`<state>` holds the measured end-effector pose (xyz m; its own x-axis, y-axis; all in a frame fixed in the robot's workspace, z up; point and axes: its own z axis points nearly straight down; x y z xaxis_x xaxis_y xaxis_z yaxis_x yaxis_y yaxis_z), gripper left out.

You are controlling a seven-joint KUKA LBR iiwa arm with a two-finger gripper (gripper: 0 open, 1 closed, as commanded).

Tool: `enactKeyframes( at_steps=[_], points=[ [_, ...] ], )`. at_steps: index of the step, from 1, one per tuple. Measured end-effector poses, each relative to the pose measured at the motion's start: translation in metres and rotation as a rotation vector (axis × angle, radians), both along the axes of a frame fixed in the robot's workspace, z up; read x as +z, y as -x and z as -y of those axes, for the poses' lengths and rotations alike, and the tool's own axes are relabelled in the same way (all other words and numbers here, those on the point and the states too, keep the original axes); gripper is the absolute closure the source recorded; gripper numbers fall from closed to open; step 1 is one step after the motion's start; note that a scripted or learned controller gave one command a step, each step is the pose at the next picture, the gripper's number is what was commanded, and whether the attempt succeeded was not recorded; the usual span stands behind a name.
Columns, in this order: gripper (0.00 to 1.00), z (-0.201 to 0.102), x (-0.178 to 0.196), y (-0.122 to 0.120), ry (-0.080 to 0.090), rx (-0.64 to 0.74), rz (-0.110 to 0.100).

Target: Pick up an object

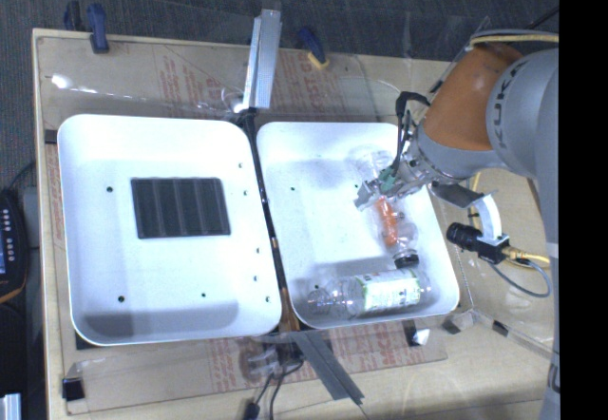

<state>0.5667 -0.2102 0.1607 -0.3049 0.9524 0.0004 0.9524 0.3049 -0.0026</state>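
**Inspector:** Starting with the largest item. The bench (114,366) is carrying two shallow white bins side by side. The left bin (85,219) is holding one dark ribbed rectangular panel (180,207), lying flat slightly toward nine o'clock of that bin's centre.

**Clerk:** And the arm?

**Inspector:** The arm (503,114), grey with an orange band, is reaching in from three o'clock and hanging over the right bin (304,190) at its upper right portion. The gripper (385,183) is sitting low inside that bin, toward two o'clock of the bin's centre.

**Clerk:** Is it holding anything?

**Inspector:** I cannot tell. The tool's tip is blending with clear wrapping beneath it (glare is not helping), so whether it is spread or pressed together is not readable.

**Clerk:** Contents of the right bin?

**Inspector:** A clear plastic bottle with a white label (375,295) is lying on its side along the six o'clock wall, black cap pointing toward three o'clock. A small orange object (389,221), seemingly in transparent packaging, is lying just at six o'clock of the gripper, between it and the bottle; whether they are touching, I cannot say.

**Clerk:** Smaller items?

**Inspector:** Blue clamps (97,27) are gripping the bench's twelve o'clock edge.
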Motion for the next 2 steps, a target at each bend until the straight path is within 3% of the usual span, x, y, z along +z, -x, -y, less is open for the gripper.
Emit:
enactKeyframes(
  at_steps=[1,2],
  points=[
    [0.0,0.0,0.0,0.0,0.0,0.0,0.0],
    [0.0,0.001,0.056,-0.035,0.0,0.095,0.002]
  ],
)
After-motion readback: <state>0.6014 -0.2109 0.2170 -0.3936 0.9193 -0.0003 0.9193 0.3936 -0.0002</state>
